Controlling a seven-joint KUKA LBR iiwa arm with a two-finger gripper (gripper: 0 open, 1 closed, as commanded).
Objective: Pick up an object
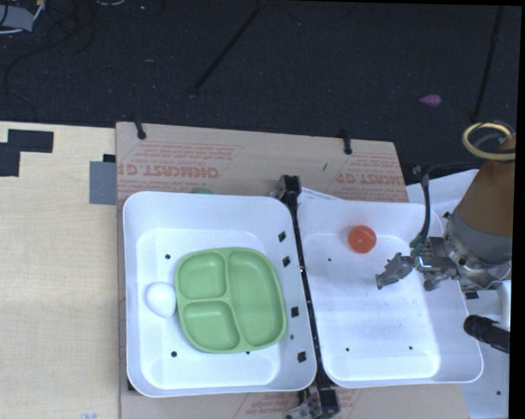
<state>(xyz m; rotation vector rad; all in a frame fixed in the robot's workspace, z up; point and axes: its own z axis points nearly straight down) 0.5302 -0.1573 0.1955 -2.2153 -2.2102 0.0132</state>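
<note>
A small orange-red ball (361, 239) lies near the far edge of the right bin (386, 355). In the left bin (150, 218) sit a green three-part plate (230, 299) and, touching its left rim, a white egg-shaped object (161, 299). My gripper (394, 271) hangs over the right side of the right bin, to the right of the orange-red ball and slightly nearer the camera, apart from it. I see nothing held in it. The arm's grey wrist and orange band rise behind it at the right edge.
A black divider (298, 283) separates the two bins. Both stand on a brown cardboard sheet (247, 165) with printed lettering. A light wooden bench top (45, 274) extends to the left. Dark floor with cables lies beyond.
</note>
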